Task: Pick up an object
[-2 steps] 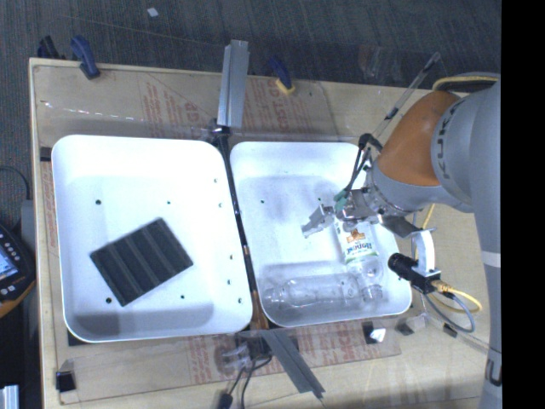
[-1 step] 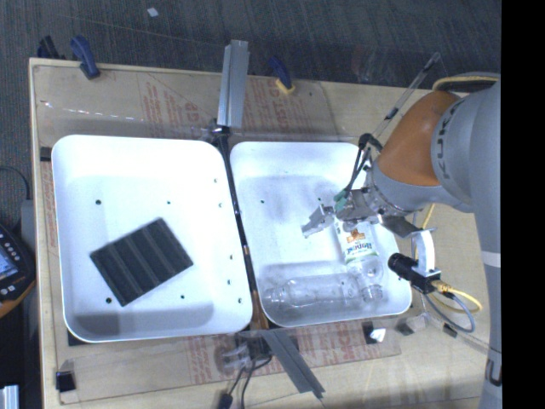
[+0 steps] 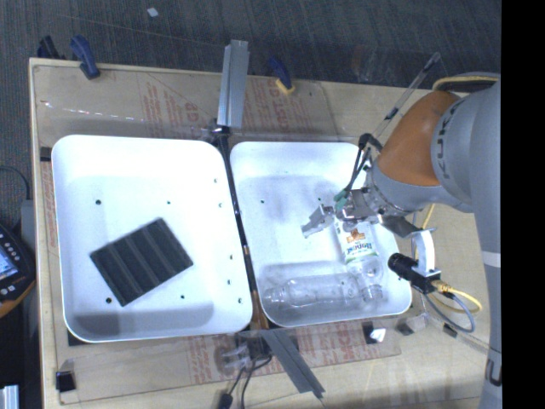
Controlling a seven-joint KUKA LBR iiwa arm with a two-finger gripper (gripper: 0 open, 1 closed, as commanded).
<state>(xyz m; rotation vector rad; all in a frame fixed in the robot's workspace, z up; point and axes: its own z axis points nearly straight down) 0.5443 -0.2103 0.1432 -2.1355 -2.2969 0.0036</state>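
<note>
Down in the right bin (image 3: 255,177), the gripper (image 3: 328,216) hangs over the white floor; whether its fingers are spread or closed cannot be told. Just beside it lies a small bottle with a white label (image 3: 359,247), and along the near wall a clear plastic bottle (image 3: 319,293) rests on its side. In the left bin (image 3: 77,160) a dark ribbed slab (image 3: 141,260) lies flat. Both bins sit on a pale wooden bench (image 3: 128,100) with blue clamps (image 3: 83,55) on its far edge, over dark carpet (image 3: 255,7).
</note>
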